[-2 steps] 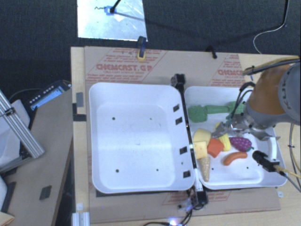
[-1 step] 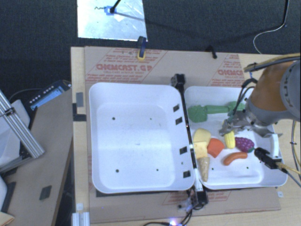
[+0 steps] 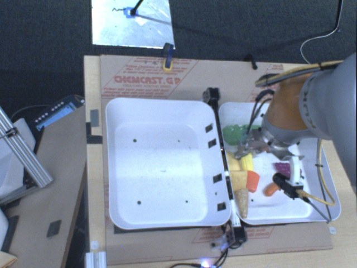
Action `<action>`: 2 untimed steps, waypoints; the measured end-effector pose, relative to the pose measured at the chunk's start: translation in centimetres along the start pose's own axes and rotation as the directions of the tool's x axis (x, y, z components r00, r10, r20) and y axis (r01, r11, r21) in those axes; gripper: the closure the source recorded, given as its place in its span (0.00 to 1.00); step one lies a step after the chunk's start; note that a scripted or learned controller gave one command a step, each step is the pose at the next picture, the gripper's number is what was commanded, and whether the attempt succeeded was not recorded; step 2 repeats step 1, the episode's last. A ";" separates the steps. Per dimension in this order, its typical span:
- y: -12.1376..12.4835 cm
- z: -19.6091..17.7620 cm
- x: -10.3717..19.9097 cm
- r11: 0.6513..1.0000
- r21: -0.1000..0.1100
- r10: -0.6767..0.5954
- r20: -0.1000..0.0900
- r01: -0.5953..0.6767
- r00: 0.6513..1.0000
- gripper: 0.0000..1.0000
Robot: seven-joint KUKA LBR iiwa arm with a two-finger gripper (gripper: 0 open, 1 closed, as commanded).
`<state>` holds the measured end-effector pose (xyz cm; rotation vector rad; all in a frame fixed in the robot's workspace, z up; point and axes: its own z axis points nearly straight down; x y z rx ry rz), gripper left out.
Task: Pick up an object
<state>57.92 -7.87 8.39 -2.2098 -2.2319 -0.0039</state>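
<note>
Leftmost, a bench [image 3: 95,149] of pale board bearing two shallow white bins side by side. Left bin [image 3: 162,161]: white floor with a few small dark dots. Between the bins, a dark hinge strip with black clips. Right bin [image 3: 318,205]: contents crowded toward its left wall. Item one, a green object [image 3: 233,132], near the bin's upper left. Item two, a yellow object [image 3: 243,163], just below the green one. Item three, a pale yellow block [image 3: 237,178], touching the left wall. Item four, an orange piece [image 3: 253,181], just beside that block on its right. Item five, a tan cone-shaped object [image 3: 242,202], lowest along the left wall. Item six, a purple object [image 3: 283,167], near the bin's middle. Item seven, a small orange-red piece [image 3: 271,190], below the purple one. The gripper [image 3: 245,148] sits low over the green and yellow objects; whether its jaws are open, closed or holding anything cannot be told. The grey arm [image 3: 329,102] with orange band enters from the right.
</note>
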 end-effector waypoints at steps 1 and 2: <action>9.7 -10.9 6.8 1.000 -0.020 -0.004 0.001 0.004 1.000 1.00; 9.7 -10.9 6.8 1.000 -0.020 -0.004 0.001 0.004 1.000 1.00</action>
